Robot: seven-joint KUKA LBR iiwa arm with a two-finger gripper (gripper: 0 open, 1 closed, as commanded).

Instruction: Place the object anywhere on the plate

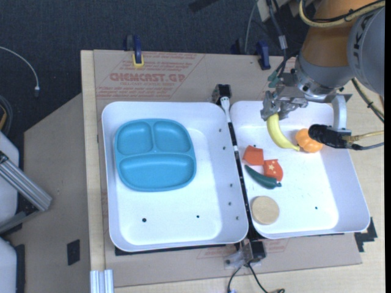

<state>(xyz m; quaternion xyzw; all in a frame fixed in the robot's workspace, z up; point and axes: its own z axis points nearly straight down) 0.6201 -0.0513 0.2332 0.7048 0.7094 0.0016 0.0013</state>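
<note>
From my overhead camera I take the blue plate [156, 154] as my landmark. It has three compartments and lies in the left bin [122, 224], toward that bin's far-left part, with bare white floor to its right and in front of it.

Everything loose lies to the right of the plate, across the divider, in the right bin [342, 212]. The banana [278, 133] is the farthest back of them, curving from under the gripper down toward the orange piece [307, 141], which sits just beside its lower end. Closer to the plate than the banana are a small orange-red block [253, 155] and a red piece [273, 169], near each other, with a dark green pepper [261, 177] lying at a slant against the red piece. Nearest the front edge is a round tan disc [266, 210].

The gripper [276, 107] hangs over the back of the right bin, well apart from the plate, right at the top end of the banana. Its fingers appear to meet the banana's tip, but I cannot tell whether they are closed on it or merely standing over it. The grey arm with its orange band [333, 35] comes in from the upper right.
</note>
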